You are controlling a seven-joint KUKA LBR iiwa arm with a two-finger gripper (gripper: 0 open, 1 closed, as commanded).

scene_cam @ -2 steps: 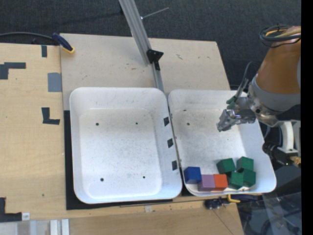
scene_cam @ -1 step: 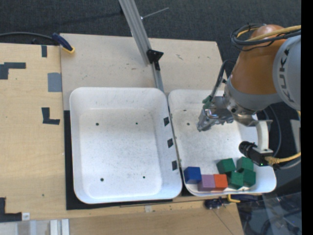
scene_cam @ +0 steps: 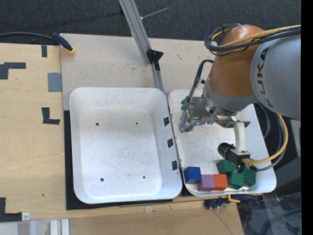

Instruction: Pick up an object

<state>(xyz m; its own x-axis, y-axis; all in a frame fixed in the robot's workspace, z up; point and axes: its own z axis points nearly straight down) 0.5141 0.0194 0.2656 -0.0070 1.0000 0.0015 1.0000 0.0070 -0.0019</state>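
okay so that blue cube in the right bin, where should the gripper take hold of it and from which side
Come straight down on the small blue cube and pinch its near and far faces. It sits against the left wall of the right-hand white bin, and a purple block adjoins its right side, so those two faces look blocked, probably. The gripper is up-bin from it.

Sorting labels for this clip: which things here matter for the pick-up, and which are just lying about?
For the job:
gripper
blue block
purple block
orange block
green blocks
right bin

Lying about:
left bin
metal pole
blue-and-yellow clamp
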